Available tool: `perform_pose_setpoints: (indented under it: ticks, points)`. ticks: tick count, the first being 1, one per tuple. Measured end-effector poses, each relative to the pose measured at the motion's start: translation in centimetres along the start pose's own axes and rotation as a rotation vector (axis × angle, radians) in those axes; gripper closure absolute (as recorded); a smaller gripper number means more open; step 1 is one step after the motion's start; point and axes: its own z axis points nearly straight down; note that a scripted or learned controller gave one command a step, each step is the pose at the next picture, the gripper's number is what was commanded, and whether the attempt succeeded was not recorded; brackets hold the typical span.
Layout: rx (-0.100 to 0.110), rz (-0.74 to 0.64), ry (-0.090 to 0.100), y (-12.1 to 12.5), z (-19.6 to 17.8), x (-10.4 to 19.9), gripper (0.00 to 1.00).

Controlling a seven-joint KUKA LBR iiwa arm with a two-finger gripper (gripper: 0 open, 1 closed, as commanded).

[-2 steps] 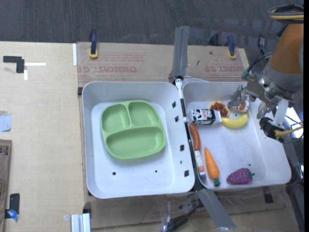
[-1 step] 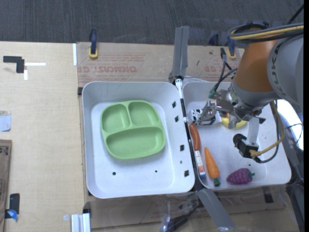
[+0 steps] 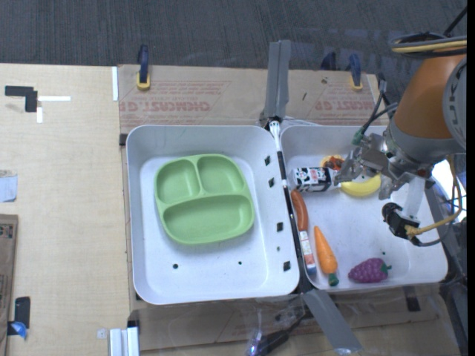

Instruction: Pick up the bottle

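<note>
Your bottle (image 3: 312, 178) lies on its side in the right bin (image 3: 415, 273), close to the divider at the bin's upper left, its long axis running roughly left to right. The gripper (image 3: 369, 170) hangs over the banana (image 3: 361, 187), just right of the bottle, so the target sits to the gripper's left, nearly in line with its own long axis. You cannot tell from this angle how the gripper is set. Nothing shows as grasped. Expect the approach to need a short shift left, with the closing direction across the bottle's width
</note>
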Motion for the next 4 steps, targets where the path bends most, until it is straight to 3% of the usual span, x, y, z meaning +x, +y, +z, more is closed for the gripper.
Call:
perform_pose_setpoints:
  ticks: [1, 2, 3, 4]
  points:
    - [0.000, 0.097, 0.000, 2.4, -4.2, -8.2, 0.00]
    - [0.001, -0.042, 0.000, 0.3, 5.6, -1.4, 0.00]
    - [0.001, 0.097, 0.001, -2.7, 2.5, -12.1, 0.00]
    - [0.002, 0.075, 0.002, -2.5, 10.9, -5.4, 0.00]
